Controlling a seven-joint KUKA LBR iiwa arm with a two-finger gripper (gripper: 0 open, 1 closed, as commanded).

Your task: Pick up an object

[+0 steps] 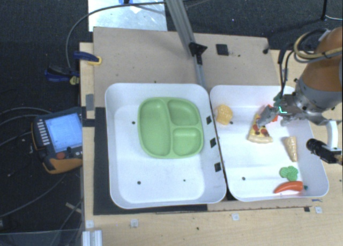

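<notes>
Camera view, operator: your left bin (pixel 123 186) holds a green divided plate (pixel 171 127), and the right bin (pixel 236 186) holds a yellow pastry (pixel 224 113), a pizza slice (pixel 260 132), a cone (pixel 291 148), broccoli (pixel 289 173) and a red sausage (pixel 288 187). The gripper (pixel 266 116) sits over the pizza slice's top end. You cannot tell how its fingers are set.

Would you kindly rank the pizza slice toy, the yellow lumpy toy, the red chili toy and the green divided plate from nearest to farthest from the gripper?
1. Pizza slice toy, right bin, right at the gripper.
2. Yellow lumpy toy, right bin's upper-left area.
3. Red chili toy, right bin's bottom edge.
4. Green divided plate, left bin.
</notes>
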